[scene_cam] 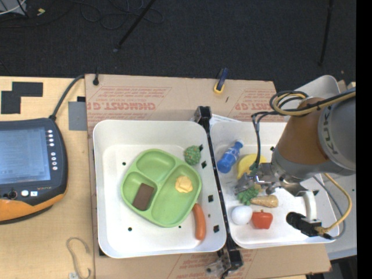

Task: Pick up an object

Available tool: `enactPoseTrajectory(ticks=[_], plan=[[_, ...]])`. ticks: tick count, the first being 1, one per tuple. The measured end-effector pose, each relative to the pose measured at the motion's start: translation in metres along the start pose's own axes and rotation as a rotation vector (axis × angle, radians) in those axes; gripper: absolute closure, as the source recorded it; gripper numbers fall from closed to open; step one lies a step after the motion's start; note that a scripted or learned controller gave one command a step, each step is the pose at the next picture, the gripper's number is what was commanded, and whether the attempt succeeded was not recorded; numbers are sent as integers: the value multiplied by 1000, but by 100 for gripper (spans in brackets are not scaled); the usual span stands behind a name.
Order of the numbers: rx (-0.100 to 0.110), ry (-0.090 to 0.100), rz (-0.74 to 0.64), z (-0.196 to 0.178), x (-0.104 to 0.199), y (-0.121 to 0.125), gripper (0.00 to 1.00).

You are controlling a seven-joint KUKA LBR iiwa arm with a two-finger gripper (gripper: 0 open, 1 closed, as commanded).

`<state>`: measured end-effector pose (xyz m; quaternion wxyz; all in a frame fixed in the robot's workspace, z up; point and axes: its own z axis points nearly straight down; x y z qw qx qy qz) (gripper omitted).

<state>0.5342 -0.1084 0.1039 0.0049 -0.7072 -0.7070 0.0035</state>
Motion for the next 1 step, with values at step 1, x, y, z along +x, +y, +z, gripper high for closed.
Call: enactPoseTrajectory(ticks=[1], plan=[[-5, -1, -1, 19, 1, 0, 0]])
